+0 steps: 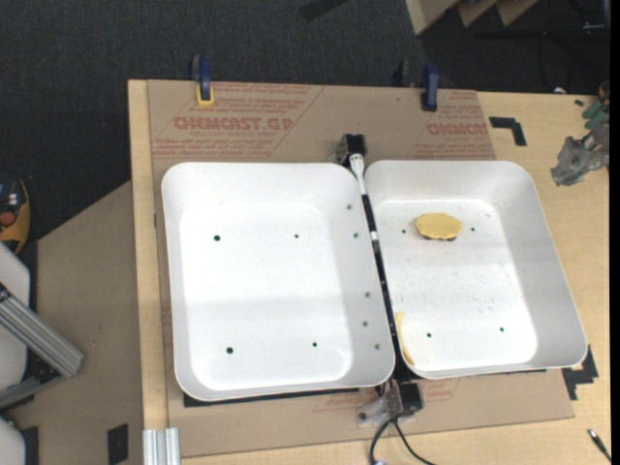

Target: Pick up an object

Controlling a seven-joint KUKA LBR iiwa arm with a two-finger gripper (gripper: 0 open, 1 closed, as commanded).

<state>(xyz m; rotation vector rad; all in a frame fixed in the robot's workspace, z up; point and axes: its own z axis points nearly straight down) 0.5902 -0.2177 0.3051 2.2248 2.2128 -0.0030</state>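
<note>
While the arm's tool head (pixel 579 155) sits at the far right edge of the view, over the bare worktop (pixel 87 289) and outside both bins, nothing is visibly held. It is too small and blurred for me to tell how the jaws stand.

Task object: a flat, round yellow piece (pixel 438 227), lying in the right bin (pixel 542 260), in its far half, about mid-width. It is clear of the bin walls and well apart from the tool head.

A second thing, a pale yellow sliver (pixel 399 339), sits at the near left wall of the right bin, against the seam between the bins. Can't tell what it is.

The left bin (pixel 194 260) shows only small dark dots on its floor. The right bin floor has the same dots.

The bins touch along a dark seam. A black clip (pixel 353 147) sits at the seam's far end. A black fitting with a cable (pixel 399 403) sits at the near end.

Both bins rest on a brown board (pixel 320 114) printed "CHEMCAST". Two blue clamps hold its far edge, one left (pixel 202 72) and one right (pixel 429 85).

An aluminium rail (pixel 39 332) crosses the near left corner. Dark carpet (pixel 194 17) lies beyond the worktop.
</note>
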